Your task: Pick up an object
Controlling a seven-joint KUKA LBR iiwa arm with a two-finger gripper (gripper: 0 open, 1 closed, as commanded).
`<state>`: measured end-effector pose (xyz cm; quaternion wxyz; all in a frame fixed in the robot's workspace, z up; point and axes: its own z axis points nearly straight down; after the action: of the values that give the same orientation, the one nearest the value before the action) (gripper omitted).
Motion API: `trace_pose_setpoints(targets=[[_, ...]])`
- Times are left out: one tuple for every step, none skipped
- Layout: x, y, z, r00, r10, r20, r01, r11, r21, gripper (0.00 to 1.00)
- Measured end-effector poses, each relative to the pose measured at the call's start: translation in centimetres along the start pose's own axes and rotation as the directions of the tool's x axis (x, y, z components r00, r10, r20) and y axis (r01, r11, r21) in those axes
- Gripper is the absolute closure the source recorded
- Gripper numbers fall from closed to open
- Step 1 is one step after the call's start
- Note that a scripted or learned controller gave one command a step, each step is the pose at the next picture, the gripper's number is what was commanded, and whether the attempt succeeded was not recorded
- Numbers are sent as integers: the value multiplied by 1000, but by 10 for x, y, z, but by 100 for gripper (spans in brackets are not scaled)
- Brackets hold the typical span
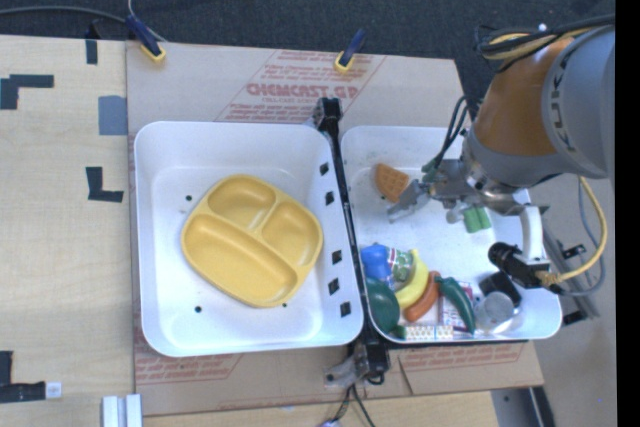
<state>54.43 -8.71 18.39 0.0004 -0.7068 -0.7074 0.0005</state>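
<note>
Though small — orange wedge point(391, 181), rounded.

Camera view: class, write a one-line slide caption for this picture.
KUKA arm's gripper hovers beside an orange toy in the right bin; a yellow divided plate lies in the left bin.

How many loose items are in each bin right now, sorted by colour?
Yellow: 2, the divided plate in the left bin and a banana
Orange: 1
Blue: 1
Green: 2
Red-brown sausage: 1
Total: 7 clearly told apart; the right bin's front pile hides more.
</note>
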Motion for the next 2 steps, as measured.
trace_pose_setpoints(targets=[[-38, 26, 98, 1000, 0, 2, 0, 1000, -4, 0], [-38, 26, 89, 1000, 0, 3, 0, 1000, -4, 100]])
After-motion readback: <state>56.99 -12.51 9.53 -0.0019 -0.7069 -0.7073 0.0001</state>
